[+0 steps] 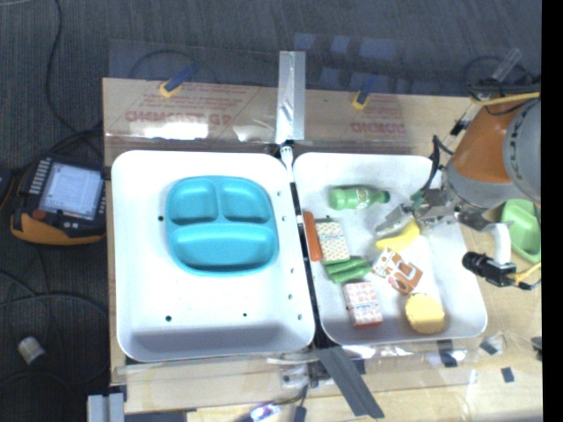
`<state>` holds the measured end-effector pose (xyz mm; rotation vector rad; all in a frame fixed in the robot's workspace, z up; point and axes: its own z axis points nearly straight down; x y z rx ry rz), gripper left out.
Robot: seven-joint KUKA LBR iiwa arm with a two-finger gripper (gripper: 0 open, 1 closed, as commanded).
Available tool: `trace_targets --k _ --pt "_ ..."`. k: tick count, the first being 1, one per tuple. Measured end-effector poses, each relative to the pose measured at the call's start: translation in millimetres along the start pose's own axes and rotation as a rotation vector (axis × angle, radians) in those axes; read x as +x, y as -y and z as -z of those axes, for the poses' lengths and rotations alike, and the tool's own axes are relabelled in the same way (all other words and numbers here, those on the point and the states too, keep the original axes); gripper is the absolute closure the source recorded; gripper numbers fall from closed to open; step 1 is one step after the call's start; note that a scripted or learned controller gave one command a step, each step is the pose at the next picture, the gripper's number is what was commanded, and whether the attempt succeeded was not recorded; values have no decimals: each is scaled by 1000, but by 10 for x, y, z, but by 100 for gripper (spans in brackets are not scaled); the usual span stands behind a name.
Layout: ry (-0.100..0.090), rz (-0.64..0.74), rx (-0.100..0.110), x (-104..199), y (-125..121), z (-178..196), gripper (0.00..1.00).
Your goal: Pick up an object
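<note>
Where right bin [457,328] nears front rim: yellow block [425,314], patterned box [362,304], red-white packet [399,271]. Farther back: green piece [346,268], checked box [331,241], orange stick [310,236] along left wall. End effector [406,219] low over yellow piece [404,233]; finger state unreadable. Green bottle [356,198] behind. Left bin [141,323]: blue divided tray [220,221].

Glossy turquoise plastic tray [219,221], smooth white plastic bins [141,323], shiny green bottle [356,198], matt yellow sponge [425,314]
</note>
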<state>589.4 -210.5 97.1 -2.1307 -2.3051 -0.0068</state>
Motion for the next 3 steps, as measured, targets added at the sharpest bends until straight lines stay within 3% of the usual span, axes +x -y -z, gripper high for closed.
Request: trace_targets --k 1,2,3 --pt "-2 1 4 -1 3 61 100" --pt "7 -203 6 -99 511 1352 100" --pt "5 -304 6 734 365 1407 100"
